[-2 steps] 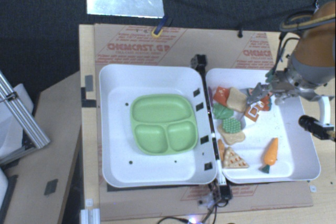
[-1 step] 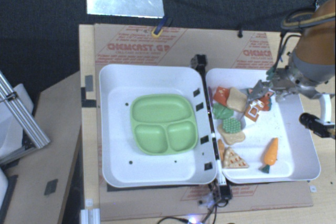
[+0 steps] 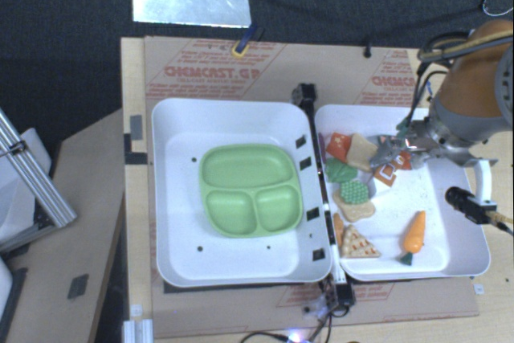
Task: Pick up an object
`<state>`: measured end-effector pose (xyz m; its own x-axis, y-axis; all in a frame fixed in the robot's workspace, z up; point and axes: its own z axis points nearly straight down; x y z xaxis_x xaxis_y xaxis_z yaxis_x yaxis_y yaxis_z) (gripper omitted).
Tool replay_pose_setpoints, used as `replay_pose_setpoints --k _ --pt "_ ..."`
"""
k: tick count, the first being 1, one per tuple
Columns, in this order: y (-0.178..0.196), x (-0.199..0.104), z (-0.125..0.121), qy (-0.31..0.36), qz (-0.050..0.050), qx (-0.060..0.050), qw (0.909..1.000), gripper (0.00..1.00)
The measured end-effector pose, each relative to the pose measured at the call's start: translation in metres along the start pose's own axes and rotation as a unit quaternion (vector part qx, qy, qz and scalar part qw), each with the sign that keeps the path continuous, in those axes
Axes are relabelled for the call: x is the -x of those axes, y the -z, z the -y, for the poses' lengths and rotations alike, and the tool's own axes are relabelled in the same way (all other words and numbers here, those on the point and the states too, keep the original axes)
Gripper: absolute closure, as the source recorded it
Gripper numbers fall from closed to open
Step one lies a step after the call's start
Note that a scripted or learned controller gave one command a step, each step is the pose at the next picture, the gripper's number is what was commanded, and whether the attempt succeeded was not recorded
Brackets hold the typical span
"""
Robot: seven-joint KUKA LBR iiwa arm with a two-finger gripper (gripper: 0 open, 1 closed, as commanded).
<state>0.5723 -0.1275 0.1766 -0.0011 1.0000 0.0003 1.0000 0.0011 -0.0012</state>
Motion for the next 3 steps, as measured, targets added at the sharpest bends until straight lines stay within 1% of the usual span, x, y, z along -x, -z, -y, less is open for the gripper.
replay_pose_setpoints --k 1,2,3 --pt "-0.062 -0.001 -0.003 0.0 0.0 -0.001 1.0 0.0" --pt "-0.09 -0.001 -0.004 -0.001 0.0 0.002 1.0 0.0" --pt "-0.078 0.0 -0.006 0.0 0.001 0.005 1.0 1.0"
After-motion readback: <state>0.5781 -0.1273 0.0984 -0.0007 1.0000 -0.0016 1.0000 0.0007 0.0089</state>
